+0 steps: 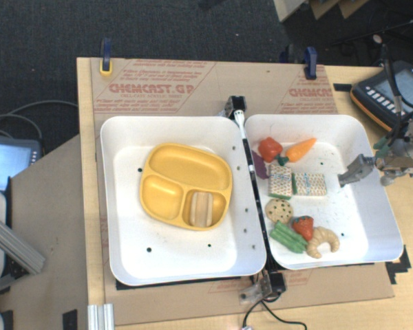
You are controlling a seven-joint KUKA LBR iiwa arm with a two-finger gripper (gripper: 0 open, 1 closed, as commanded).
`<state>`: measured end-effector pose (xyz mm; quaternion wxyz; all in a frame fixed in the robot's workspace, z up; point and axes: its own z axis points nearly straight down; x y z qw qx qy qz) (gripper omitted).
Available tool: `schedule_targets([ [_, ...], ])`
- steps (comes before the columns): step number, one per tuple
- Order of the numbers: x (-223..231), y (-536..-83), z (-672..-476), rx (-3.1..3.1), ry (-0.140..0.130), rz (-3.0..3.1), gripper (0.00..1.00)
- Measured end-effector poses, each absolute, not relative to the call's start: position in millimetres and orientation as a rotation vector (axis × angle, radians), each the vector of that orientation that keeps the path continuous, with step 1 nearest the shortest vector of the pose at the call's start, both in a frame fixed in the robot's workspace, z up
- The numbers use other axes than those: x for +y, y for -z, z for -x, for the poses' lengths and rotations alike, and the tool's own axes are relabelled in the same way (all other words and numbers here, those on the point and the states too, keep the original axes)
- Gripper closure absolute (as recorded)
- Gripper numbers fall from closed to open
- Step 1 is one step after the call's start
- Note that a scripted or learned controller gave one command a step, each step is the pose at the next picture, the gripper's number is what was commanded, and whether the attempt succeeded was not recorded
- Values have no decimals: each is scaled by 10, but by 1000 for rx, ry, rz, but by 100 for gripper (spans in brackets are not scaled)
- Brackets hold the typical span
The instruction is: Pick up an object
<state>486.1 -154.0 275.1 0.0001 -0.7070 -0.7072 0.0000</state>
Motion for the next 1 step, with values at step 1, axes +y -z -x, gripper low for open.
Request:
schedule_targets([
  [1,-1725,-926,-4761,-2211,-9,2216,0],
])
